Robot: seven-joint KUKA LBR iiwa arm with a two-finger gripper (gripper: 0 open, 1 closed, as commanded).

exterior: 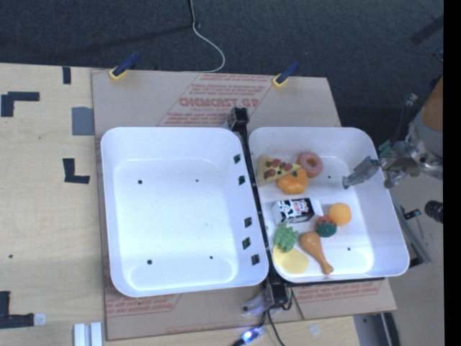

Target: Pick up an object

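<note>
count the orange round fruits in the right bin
2. One orange fruit sits near the bin's middle, just below the pizza slice; the other lies further right, beside the milk carton. None seems hidden.

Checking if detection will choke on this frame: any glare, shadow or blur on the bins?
Camera view: even, soft light; the left bin reads bright white with mild washout on its floor, no hard hotspot. Right bin toys cast only faint shadows. Whole frame is a bit soft and low-res; the claw at the right rim looks blurred, so its fingers are hard to read.
</note>
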